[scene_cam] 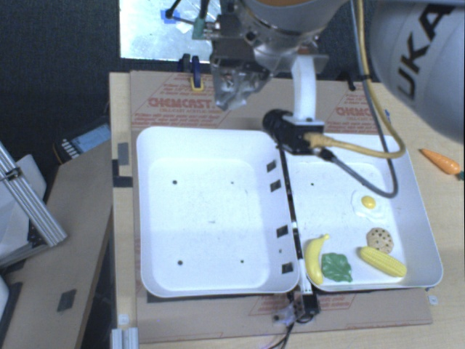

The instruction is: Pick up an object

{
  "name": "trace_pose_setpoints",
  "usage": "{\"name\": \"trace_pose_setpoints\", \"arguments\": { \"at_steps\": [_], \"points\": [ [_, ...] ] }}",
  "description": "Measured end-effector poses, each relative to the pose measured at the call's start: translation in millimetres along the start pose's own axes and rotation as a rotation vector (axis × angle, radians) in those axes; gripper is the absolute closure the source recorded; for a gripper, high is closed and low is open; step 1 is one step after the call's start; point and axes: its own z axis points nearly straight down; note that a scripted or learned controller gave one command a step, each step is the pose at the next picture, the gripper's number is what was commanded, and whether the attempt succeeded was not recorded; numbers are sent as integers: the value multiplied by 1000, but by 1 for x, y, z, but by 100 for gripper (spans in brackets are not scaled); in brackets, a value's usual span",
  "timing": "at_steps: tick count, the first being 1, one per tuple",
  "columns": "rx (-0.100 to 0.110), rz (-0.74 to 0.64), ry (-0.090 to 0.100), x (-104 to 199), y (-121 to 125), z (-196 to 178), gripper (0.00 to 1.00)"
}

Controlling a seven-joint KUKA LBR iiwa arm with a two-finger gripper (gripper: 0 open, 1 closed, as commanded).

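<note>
writing: "CHEMCAST" on board (178, 102) at 11 o'clock | gripper (234, 91) at 12, above bins, grip unclear | right bin (414, 217): banana (314, 259), corn (382, 262), cookie (379, 239), egg (368, 203)

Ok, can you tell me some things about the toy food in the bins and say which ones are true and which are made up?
1. The banana lies in the right bin. True.
2. The fried egg lies in the left bin. False: it is in the right bin, above the cookie.
3. The green leaf touches the banana. True.
4. The gripper is down among the food. False: it hangs above the far edge of the left bin, away from all the food.
5. The corn cob lies in the left bin. False: it lies in the right bin.
</note>
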Motion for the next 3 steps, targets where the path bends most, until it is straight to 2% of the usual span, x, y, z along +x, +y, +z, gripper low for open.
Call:
{"name": "trace_pose_setpoints", "arguments": {
  "at_steps": [1,2,3],
  "points": [
    [1,-1,0,0,0,0,0],
    [-2,-4,1,0,0,-11,100],
    [-3,-7,1,1,1,-22,100]
  ]
}}
